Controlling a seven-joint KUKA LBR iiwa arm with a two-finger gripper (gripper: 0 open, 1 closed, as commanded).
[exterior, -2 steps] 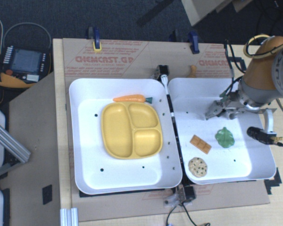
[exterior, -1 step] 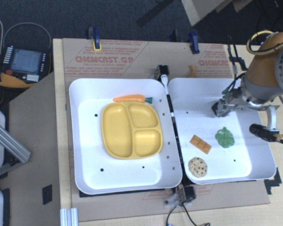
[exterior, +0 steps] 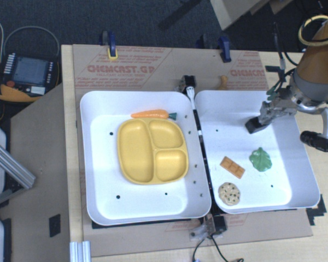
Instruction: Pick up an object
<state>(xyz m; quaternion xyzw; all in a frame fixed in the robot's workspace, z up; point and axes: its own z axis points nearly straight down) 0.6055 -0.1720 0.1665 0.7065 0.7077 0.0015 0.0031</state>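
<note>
So the setup here is two shallow white plastic bins side by side on a cardboard-topped bench. The left bin (exterior: 98,146) has a yellow three-compartment plastic plate (exterior: 152,149) sitting roughly in the middle, and a little orange toy carrot (exterior: 150,114) lies just beside the plate's far edge, not on it. My guess is that side is just a drop-off or spare zone, since nothing is going on over there.

The right bin (exterior: 295,195) is where the pickable stuff is: a green leafy toy piece that looks like lettuce or broccoli (exterior: 260,160), a flat brown waffle-ish cracker (exterior: 232,167) near it, and a round speckled cookie (exterior: 228,193) close to the bin's near edge. All three lie loose and flat, apart from each other, which makes sense for a grab-anything task because there's room around each one.

The dark two-finger gripper (exterior: 257,124) is low in the far part of the right bin, over bare floor and well apart from the three items. Honestly can't tell how it's set from this angle, it's just a dark blob at the end of the wrist, and I see nothing in it. The green piece looks like the closest candidate, but I'd say the pick itself isn't done yet.
</note>
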